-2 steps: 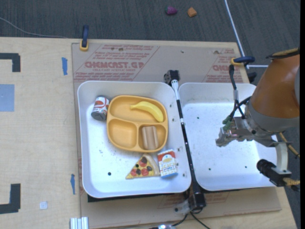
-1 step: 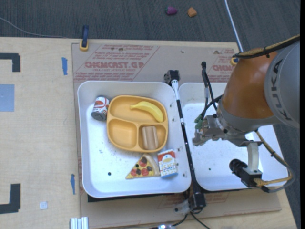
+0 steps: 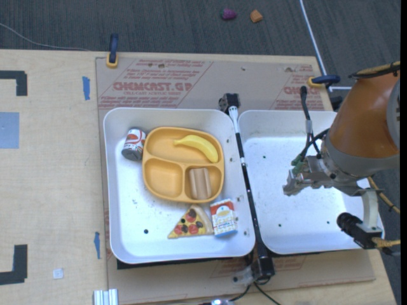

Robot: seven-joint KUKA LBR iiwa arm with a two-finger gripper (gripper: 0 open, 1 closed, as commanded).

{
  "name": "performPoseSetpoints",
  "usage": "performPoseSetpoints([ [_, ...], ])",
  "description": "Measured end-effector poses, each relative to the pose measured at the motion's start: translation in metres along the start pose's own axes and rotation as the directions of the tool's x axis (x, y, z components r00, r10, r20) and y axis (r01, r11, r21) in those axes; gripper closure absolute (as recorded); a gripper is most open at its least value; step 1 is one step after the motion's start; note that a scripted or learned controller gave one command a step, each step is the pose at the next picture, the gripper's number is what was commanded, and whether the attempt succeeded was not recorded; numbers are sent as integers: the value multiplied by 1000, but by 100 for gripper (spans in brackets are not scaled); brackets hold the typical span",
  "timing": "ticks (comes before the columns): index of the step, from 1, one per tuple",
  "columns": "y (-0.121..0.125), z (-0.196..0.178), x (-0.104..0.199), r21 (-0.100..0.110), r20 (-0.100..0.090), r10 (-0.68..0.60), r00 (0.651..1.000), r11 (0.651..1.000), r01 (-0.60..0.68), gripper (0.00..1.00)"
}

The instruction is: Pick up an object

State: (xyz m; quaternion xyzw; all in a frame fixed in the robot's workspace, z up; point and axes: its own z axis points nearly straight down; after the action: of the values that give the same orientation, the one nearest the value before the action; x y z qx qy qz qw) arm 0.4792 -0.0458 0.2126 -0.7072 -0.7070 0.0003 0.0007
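At frame right, over the right bin (image 3: 267,234), our pincer (image 3: 299,182) is hovering; can't tell its state. Objs incl. banana (image 3: 198,146) are sitting in left bin (image 3: 121,234) — pick pending.

**Around my bins**

My worktop (image 3: 51,170) is pale wood with blue tape marks (image 3: 86,88) and black corner marks (image 3: 16,83). A printed cardboard sheet (image 3: 159,84) lies under both bins, clamped at its far corners (image 3: 112,49). Beyond, on the dark carpet (image 3: 159,11), sit a purple scrap (image 3: 228,14) and an orange one (image 3: 255,16).
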Motion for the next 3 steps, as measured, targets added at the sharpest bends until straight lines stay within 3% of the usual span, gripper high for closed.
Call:
performPoseSetpoints([
  [1,1,-8,50,-6,0,-2,1000,1000,2,100],
  [2,1,-10,52,-6,1,-2,1000,1000,2,100],
  [3,0,-6,94,-2,0,-1,1000,1000,1,100],
])
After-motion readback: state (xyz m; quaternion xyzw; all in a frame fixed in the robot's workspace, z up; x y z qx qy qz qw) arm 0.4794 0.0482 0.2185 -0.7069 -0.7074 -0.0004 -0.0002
